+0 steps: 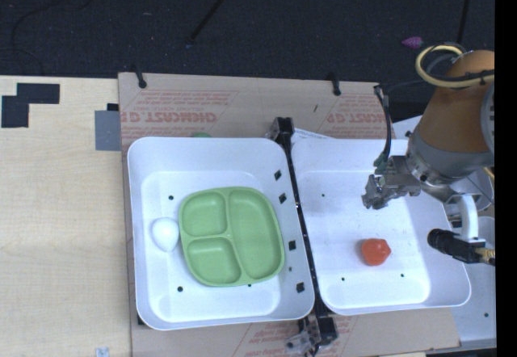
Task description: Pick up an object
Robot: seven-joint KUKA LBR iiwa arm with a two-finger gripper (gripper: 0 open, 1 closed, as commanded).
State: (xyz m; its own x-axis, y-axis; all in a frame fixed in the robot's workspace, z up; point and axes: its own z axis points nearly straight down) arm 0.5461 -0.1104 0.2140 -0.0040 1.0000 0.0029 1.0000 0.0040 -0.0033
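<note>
Where tool (376,192) hovers, round red object (375,251) (glossy)

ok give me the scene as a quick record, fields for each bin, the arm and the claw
left bin: green tray with three compartments; white egg touching the tray's left edge
right bin: one red object near the front
arm: reaches in from the right, over the right bin
claw: above the right bin's middle, behind and apart from the red object
held: nothing seen in the claw
task state: no object picked up yet
</note>
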